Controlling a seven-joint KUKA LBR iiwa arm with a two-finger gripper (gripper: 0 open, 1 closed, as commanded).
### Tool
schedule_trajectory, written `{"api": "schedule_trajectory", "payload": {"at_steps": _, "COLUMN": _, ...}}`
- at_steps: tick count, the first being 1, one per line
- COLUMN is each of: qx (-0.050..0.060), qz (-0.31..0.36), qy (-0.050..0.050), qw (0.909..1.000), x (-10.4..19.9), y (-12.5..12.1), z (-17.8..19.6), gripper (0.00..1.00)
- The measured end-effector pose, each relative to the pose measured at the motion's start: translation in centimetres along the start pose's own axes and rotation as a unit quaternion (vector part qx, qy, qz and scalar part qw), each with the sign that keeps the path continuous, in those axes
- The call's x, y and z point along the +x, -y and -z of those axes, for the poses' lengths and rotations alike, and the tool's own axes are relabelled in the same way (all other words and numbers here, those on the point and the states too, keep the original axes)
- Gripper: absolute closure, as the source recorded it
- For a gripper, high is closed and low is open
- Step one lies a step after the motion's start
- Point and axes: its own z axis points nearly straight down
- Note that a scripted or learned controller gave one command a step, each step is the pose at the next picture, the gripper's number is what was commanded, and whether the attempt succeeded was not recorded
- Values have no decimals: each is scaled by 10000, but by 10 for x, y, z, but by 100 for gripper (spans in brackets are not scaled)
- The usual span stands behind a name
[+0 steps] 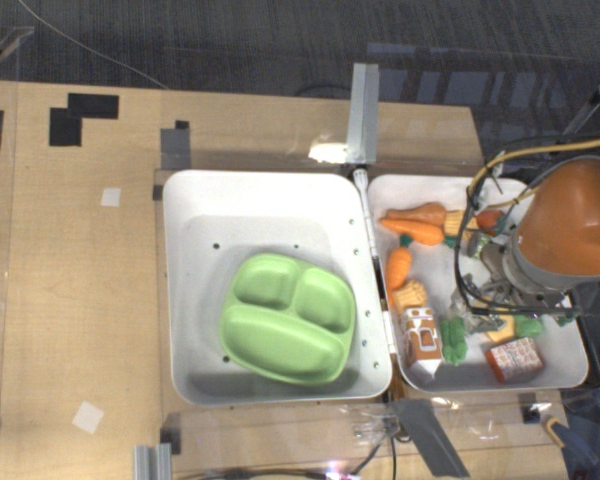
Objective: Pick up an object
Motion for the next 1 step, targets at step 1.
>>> {"api": "schedule_trajectory", "payload": {"at_steps": 1, "qx": -93, "qz": 1361, "qy": -102, "qw": 9906, "x": 42, "y": 44, "z": 68, "gripper": 100}}
